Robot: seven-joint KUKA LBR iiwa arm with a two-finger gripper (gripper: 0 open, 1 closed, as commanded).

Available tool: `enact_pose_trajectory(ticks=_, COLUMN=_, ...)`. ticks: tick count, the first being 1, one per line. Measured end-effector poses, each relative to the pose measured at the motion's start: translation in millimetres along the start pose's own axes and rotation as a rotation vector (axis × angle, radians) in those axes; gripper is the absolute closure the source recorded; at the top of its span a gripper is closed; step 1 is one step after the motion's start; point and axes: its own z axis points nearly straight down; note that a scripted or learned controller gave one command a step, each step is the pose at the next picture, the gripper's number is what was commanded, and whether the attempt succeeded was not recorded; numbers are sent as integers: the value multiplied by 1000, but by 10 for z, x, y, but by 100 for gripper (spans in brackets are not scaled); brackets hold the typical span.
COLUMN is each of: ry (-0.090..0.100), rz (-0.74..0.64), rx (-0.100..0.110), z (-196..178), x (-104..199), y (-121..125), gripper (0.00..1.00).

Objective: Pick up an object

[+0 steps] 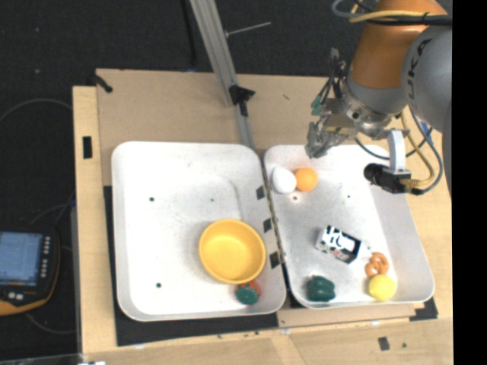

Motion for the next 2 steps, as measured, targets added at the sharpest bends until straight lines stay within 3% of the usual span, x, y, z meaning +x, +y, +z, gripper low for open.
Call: enact_pose_trajectory(ticks=2, ry=0, rz=0, rx=3, z=139, x=1158, y=-63, gripper=100)
